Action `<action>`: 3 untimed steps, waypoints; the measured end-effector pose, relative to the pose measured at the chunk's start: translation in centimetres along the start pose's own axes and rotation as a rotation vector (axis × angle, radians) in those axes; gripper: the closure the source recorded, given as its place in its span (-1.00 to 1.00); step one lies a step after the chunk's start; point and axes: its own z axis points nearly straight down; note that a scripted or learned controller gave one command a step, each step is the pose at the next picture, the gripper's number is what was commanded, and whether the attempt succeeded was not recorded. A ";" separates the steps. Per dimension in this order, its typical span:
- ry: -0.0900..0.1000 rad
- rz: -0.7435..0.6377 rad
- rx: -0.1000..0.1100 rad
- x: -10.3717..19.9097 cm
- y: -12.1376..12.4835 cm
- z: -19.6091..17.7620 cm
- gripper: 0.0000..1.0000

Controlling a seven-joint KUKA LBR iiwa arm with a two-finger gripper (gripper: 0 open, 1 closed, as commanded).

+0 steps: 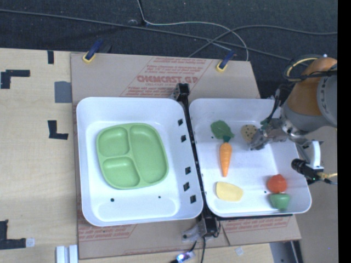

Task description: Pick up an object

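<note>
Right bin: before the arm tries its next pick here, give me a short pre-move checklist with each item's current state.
1. Gripper over the right bin: ok.
2. Nearest target, cookie, right beside the gripper: ok.
3. Object held between the fingers: cannot tell.
4. Carrot lying apart from the gripper, out of its way: ok.
5. Tomato touching the green piece near the bin corner, crowded for a pick: not ok.

A light wood worktop carries a cardboard sheet, held by 2 yellow clamps at its upper edge, with 2 white bins side by side at frame centre.
</note>
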 end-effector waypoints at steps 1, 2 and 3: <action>0.002 0.003 0.002 -0.5 0.2 -4.4 1.00; 0.002 0.001 0.000 -0.4 1.2 -9.2 1.00; 0.003 0.002 0.002 -0.4 1.3 -12.4 1.00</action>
